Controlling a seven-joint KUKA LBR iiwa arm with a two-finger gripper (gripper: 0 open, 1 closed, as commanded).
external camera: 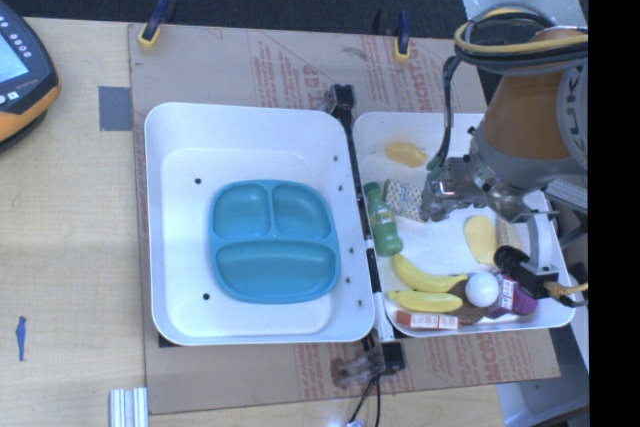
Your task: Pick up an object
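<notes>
- My metal two-finger gripper (443, 197) is hovering in the right white bin (420, 125), centre-right of frame; grip state: cannot tell.
- Two yellow plastic bananas (425, 275) are lying lower right, beside a green bottle (381, 221).

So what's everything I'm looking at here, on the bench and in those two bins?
Bins: two, white, side by side on a cardboard sheet.
Plate: one, blue, three compartments, in the left bin.
Bananas: two, yellow, at the near side of the right bin.
Bottle: one, green, along the right bin's left wall.
Ball: one, white, beside the bananas.
Yellow pieces: two, one near the right bin's far wall, one near its right side.
Clamps: two, blue and yellow, on the cardboard's far edge.
Pendant: one, grey and orange, at the bench's left edge.
Arm: one, grey with an orange band, over the right bin.
Gripper: one, metal, low over the right bin's middle.
</notes>
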